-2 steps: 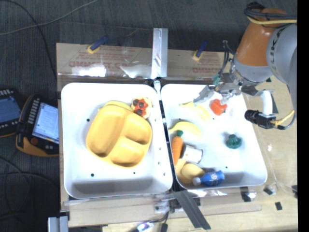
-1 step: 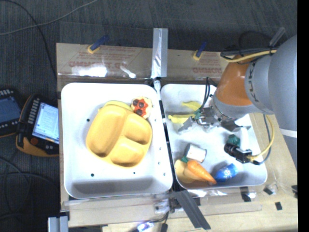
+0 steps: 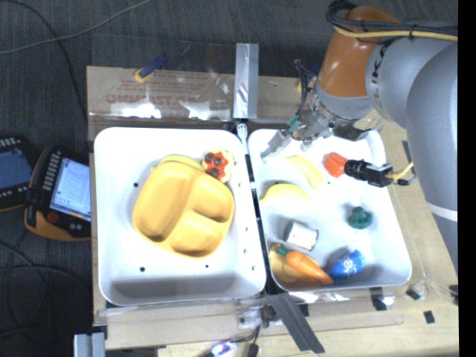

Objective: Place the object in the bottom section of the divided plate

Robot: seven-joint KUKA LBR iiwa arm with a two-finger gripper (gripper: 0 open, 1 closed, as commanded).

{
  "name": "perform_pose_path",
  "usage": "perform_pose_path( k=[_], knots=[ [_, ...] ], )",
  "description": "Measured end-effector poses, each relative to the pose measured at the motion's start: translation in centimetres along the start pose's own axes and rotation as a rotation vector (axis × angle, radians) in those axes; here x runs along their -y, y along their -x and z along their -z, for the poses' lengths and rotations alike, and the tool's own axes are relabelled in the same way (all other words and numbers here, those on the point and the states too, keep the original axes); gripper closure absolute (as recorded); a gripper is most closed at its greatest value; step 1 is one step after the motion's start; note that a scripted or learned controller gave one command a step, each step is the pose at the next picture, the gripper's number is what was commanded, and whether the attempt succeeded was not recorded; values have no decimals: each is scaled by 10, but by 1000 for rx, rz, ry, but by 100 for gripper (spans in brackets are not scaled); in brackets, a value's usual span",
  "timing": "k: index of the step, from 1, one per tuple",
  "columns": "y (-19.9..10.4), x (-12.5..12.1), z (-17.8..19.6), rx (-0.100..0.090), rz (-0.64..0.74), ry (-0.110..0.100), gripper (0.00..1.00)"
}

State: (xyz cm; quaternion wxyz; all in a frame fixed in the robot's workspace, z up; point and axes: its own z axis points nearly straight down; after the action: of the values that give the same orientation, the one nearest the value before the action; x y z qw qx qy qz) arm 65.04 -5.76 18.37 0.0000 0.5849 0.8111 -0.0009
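**Item 1.** Handset [image 3: 59,192], screen lit, lying left of the bench. No part in the task.

**Item 2.** Left bin [image 3: 104,222], white and shallow. It holds the divided plate [image 3: 182,210], yellow, with three wells. The bottom well is on the near side and is bare. A small orange-and-black toy [image 3: 216,162] sits at the plate's far rim.

**Item 3.** Right bin [image 3: 390,236]. The claw [image 3: 274,144] is at its far left corner, close to the wall shared by the bins. Whether it is open, closed or gripping anything cannot be told.

**Item 4.** Pale banana [image 3: 309,168], just right of the claw and slightly nearer. Its long axis runs far-left to near-right. Being the closest thing to the claw, it is judged the likeliest object to place. A second yellow piece [image 3: 282,192] lies nearer still.

**Item 5.** Along the near side of the right bin:
- white can [image 3: 300,235]
- carrot [image 3: 301,265]
- blue ball [image 3: 348,262]
- green toy [image 3: 360,217], further right

**Note.** The target well lies left of the claw and nearer, across the shared wall, so the carry must clear both rims. The well offers ample room.
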Motion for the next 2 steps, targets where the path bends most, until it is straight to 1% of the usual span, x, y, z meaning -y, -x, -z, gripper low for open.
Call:
perform_pose_path(
  k=[1, 2],
  knots=[
    [-18, 26, 187, 1, 171, 3, 0],
    [45, -3, 138, 2, 460, 0, 0]
  ],
)
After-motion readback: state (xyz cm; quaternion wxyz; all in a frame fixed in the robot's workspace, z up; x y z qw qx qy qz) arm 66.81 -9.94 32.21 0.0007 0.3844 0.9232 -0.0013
